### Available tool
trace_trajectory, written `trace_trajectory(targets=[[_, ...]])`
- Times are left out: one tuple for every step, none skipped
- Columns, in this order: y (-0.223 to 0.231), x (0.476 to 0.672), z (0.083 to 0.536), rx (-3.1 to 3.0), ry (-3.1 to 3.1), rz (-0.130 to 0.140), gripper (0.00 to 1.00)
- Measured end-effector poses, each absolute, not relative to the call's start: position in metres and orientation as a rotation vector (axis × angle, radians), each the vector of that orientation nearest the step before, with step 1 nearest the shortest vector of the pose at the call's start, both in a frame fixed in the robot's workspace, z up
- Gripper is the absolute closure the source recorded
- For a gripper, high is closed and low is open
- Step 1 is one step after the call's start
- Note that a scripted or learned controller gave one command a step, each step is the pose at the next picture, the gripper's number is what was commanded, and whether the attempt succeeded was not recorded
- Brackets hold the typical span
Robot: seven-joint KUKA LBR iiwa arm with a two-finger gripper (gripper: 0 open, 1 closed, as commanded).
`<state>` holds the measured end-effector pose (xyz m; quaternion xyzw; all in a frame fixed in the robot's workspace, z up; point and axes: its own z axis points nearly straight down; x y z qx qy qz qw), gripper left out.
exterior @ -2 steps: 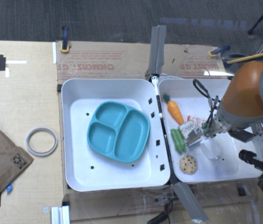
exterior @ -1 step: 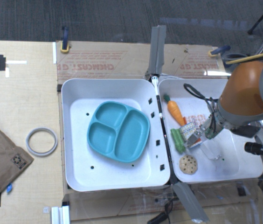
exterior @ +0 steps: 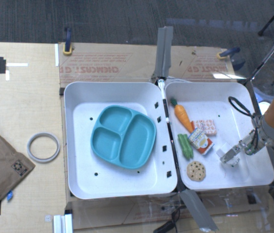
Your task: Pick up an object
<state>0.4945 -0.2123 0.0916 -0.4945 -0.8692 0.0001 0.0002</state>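
Camera view: left bin (exterior: 76,130) holds teal divided plate (exterior: 123,136). Right bin (exterior: 253,176): carrot (exterior: 183,117), green pod (exterior: 185,146), snack packets (exterior: 201,135), cookie (exterior: 196,171) along left side. Gripper (exterior: 230,156) low over bare floor right of them, grasping nothing; opening cannot tell.

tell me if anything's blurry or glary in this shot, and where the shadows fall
Camera view: the teal plate, carrot and cookie look reasonably sharp; the end effector is soft and slightly smeared. The white bins are bright with mild glare. Shadows are faint, with a soft one under the plate's lower edge.
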Motion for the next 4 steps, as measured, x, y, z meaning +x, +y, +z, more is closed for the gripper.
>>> trace_trajectory(targets=[[-0.137,0.533,0.092,-1.440,-2.794,-0.001,0.00],[-0.108,0.594,0.092,-1.617,-2.697,0.000,0.00],[-0.110,0.639,0.092,-1.901,-2.507,0.006,0.00],[-0.109,0.640,0.101,-1.897,-2.511,0.003,1.00]])
